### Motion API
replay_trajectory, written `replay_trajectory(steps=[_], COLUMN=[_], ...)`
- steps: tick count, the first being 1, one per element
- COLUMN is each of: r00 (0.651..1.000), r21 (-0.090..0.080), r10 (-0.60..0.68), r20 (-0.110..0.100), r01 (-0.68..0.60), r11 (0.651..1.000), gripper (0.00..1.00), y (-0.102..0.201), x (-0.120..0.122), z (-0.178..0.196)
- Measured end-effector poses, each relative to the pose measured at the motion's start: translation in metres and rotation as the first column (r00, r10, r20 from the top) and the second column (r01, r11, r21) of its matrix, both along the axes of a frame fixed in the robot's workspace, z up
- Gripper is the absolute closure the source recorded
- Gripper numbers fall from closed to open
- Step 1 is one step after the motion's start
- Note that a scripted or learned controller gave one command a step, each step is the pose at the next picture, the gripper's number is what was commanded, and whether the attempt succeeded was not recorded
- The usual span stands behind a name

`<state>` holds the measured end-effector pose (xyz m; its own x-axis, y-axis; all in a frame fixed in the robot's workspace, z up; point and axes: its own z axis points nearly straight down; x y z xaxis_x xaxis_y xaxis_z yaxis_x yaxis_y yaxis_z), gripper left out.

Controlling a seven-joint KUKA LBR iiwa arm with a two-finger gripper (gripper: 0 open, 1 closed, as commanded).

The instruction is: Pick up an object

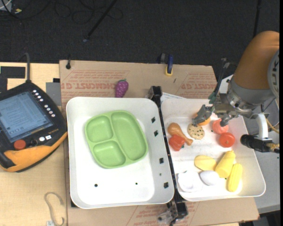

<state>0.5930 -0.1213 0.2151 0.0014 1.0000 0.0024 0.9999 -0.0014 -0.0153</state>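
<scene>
My gripper [213, 117] hangs over the back of the right bin [254, 189], fingers spread open and nothing held between them. Just under its left finger [202, 114] lies a small orange piece [205, 121], and a red piece [219, 125] sits by the right finger. Close by are a cookie [196, 132], a red tomato [227, 140], a chicken drumstick [177, 130] and a red pepper [176, 143]. Nearer the front lie three yellow foods [225, 164] and a white egg [209, 177].
The left bin [80, 182] holds a green divided plate [115, 139]. A purple grape bunch [121, 87] lies on the cardboard behind the bins. A teach pendant [23, 121] rests at the far left. A black divider [162, 145] runs between the bins.
</scene>
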Motion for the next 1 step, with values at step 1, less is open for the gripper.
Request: replay_trajectory(steps=[1], r00=[1.000], r21=[-0.002], r10=[0.002], r20=[0.014], r01=[-0.002], r11=[1.000], gripper=[0.00], y=[-0.0003], x=[0.0028], z=[0.0077])
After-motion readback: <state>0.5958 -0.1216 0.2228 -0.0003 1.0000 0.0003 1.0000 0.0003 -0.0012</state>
